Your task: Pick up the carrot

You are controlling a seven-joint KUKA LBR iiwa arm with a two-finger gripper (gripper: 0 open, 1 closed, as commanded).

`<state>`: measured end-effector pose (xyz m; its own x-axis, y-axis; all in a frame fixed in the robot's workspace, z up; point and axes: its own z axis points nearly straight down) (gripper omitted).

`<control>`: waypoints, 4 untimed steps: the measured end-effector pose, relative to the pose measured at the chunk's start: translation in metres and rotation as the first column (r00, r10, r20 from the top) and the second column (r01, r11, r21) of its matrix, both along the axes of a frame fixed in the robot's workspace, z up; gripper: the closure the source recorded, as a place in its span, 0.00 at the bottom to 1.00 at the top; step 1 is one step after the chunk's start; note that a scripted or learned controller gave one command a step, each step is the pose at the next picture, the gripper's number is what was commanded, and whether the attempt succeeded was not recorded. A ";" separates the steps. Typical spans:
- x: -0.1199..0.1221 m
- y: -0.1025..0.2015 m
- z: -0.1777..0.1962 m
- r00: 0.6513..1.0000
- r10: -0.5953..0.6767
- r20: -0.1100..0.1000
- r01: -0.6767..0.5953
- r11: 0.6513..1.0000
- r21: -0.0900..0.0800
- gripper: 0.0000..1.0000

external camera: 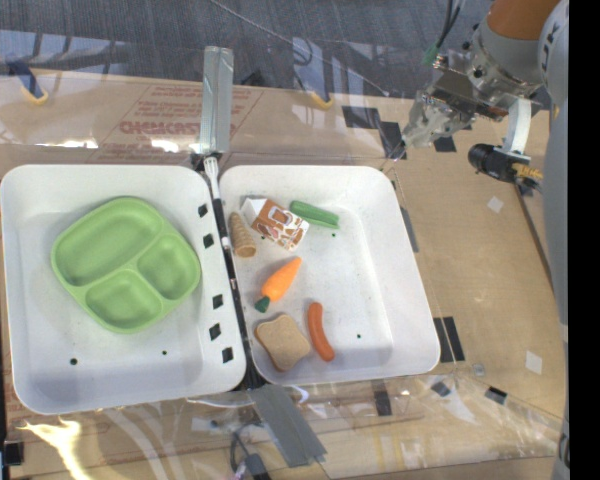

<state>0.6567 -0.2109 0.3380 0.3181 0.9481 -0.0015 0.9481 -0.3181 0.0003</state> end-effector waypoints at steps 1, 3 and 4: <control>-0.061 0.010 -0.040 0.999 0.043 -0.006 -0.043 0.999 0.003 1.00; -0.013 0.000 -0.089 0.970 -0.242 -0.002 0.242 0.970 0.001 1.00; -0.024 0.009 -0.092 0.850 -0.526 -0.007 0.526 0.850 0.000 1.00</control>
<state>0.6328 -0.2014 0.2456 0.7693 0.6388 -0.0036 0.6388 -0.7693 -0.0068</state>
